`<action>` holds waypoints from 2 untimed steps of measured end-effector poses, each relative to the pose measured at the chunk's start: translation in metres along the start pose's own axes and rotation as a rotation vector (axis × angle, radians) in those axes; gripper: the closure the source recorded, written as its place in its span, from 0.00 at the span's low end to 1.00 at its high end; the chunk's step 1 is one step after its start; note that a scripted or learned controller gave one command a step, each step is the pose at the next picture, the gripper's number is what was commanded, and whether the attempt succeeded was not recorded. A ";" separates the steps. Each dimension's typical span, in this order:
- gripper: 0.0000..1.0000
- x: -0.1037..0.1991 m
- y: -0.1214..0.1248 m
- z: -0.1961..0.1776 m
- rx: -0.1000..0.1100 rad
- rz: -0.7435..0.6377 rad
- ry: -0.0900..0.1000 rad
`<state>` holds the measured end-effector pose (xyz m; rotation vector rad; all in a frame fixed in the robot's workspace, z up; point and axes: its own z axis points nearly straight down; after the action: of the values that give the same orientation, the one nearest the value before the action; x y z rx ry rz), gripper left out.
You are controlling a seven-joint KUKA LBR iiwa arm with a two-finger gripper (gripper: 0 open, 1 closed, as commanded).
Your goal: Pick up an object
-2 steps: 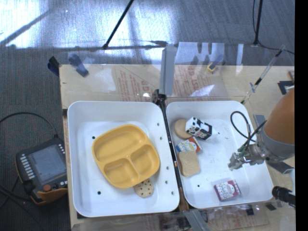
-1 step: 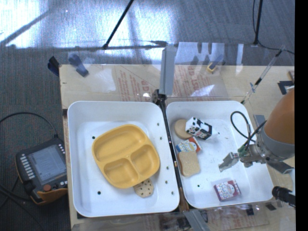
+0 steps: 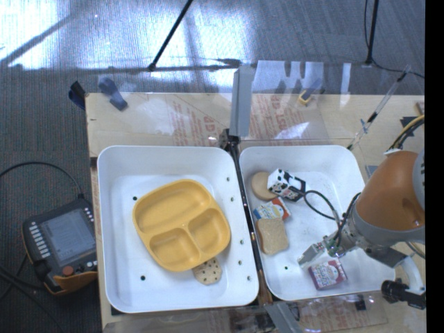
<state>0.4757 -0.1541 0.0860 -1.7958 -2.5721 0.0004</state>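
Observation:
The right bin holds a round tan cracker, a black-and-white cow-patterned block, a small orange-and-blue carton, a slice of bread and a pink packet. My gripper hangs low over the bin's floor, to the right of the bread slice and just up-left of the pink packet. Nothing is visibly held in it. The orange wrist band covers the bin's right side.
In the left bin lie a yellow divided plate and a speckled cookie tucked under its near edge. A black cable loops across the right bin. A teach pendant lies left of the bench.

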 end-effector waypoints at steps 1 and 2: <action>0.00 0.028 0.027 0.000 0.002 0.579 0.000; 0.00 0.000 0.095 0.000 0.001 0.533 -0.001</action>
<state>0.5652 -0.1209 0.0860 -2.4106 -2.0081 0.0053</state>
